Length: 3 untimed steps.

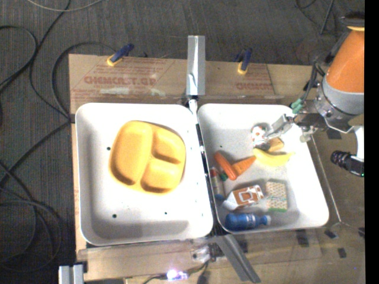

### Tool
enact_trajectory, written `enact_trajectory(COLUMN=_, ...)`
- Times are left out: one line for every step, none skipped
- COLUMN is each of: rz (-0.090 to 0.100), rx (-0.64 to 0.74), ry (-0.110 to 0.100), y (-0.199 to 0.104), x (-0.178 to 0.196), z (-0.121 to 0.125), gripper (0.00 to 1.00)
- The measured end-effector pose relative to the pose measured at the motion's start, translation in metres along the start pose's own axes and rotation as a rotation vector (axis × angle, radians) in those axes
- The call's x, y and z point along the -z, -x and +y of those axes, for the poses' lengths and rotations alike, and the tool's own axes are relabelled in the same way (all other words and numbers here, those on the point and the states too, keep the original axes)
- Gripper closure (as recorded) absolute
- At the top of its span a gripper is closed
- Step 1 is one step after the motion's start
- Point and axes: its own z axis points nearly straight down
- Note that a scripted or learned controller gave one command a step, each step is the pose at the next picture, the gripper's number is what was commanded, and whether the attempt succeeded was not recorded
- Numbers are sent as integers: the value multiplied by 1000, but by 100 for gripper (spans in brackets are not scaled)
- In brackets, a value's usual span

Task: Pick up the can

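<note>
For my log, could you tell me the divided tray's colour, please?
Yellow; the tray shows in the camera view.

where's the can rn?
In the camera view the can is in the right bin, upper area, just above the banana and right at the gripper tips.

small can [258, 134], whitish and silvery, with red-orange marks on the side facing the camera. too small and blurred to read a label, or to tell upright from tipped. sits on the floor of the right bin [308, 176], in its upper half, toward 1 o'clock from the bin's middle, apart from every wall. yellow banana [273, 157] just beside at 5 o'clock. orange carrot [234, 165] near at 7 o'clock. blue bottle [246, 220] well apart at 6 o'clock. white bin floor at 9 and 12 o'clock of it.
</note>
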Motion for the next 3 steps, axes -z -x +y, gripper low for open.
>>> enact_trajectory(rz=-3, rx=-51, ry=-2, y=4, x=-142, z=46, gripper=0)
enact_trajectory(rz=0, rx=-216, ry=-1, y=-7, x=-94, z=26, gripper=0)
enact_trajectory(rz=-9, rx=-147, ry=19, y=16, x=-158, z=70, gripper=0)
